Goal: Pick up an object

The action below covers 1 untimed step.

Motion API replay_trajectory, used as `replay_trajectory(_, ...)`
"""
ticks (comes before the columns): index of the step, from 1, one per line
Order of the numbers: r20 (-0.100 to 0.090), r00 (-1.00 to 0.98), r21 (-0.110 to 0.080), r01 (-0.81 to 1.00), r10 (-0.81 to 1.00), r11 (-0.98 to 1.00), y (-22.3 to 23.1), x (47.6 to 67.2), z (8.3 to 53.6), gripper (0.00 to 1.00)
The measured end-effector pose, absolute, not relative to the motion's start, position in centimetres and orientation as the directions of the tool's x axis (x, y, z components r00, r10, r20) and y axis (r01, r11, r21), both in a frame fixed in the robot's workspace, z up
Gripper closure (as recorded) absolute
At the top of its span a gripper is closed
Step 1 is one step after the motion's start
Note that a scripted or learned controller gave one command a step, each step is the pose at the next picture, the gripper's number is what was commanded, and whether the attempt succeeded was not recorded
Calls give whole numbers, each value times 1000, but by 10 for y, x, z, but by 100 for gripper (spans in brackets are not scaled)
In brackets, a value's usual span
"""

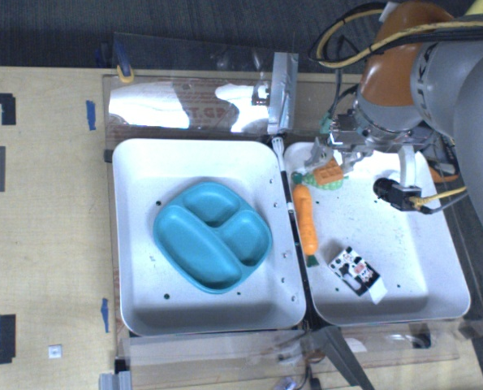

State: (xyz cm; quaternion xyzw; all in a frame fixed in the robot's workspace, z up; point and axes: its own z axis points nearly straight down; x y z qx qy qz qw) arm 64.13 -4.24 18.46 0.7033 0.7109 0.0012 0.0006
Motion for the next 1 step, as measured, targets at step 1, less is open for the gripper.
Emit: replay_trajectory(1,-2,-150,0,989,989,150,-43,639,196,100)
